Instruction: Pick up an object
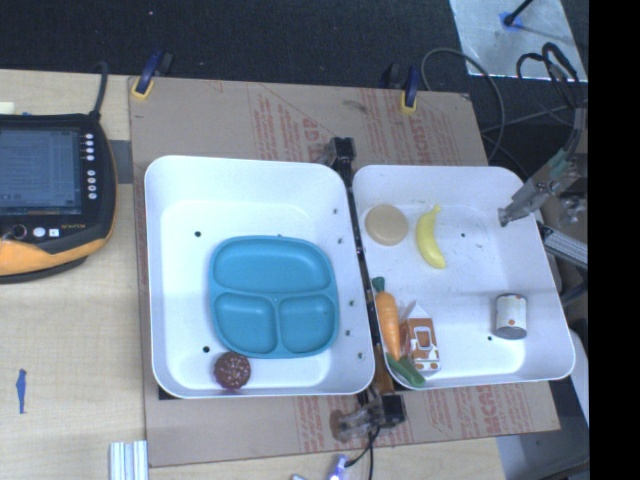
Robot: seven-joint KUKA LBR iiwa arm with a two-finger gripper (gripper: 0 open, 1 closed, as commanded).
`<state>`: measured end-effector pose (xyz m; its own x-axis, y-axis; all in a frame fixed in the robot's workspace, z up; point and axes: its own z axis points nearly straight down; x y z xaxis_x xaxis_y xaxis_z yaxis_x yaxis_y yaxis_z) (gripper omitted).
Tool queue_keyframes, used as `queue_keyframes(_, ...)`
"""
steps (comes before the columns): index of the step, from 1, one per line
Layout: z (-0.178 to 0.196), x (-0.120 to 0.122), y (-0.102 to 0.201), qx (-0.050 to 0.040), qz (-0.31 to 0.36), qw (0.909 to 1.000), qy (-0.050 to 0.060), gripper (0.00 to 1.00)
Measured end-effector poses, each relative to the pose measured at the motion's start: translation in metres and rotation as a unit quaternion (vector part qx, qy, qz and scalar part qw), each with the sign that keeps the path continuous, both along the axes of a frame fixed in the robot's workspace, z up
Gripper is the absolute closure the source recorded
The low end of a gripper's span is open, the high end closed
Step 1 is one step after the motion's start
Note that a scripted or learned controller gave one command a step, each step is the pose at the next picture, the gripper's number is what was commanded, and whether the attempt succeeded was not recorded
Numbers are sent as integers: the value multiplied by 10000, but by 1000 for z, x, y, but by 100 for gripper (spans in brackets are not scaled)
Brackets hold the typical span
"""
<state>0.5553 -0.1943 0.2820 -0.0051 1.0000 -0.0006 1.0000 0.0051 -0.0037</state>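
Note:
The right bin (470, 268) holds a yellow banana (430, 236), a round tan disc (386, 224), an orange carrot (388, 323), a small orange-and-white carton (421, 340), a green piece (405, 372) under the carton, and a small grey can (510, 316) lying on its side. My gripper (522, 205) hangs over the far right rim of this bin, well away from every object, with nothing seen in it. The banana lies about a hand's width to its left.
The left bin (180, 268) carries a blue divided plate (272, 294) and a dark red round item (232, 370) at its near edge. A teach pendant (50, 193) lies on the bench at far left. Cables run behind the right bin.

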Motion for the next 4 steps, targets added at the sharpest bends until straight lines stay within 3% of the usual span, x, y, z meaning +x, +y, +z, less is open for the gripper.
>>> queue_keyframes(1,-67,61,43,-2,9,10000,8,0)
queue_keyframes(2,-189,55,73,-4,9,10000,8,0)
queue_keyframes(3,-178,55,72,-11,22,10000,13,100)
queue_keyframes(4,-90,36,138,4,3,10000,-6,100)
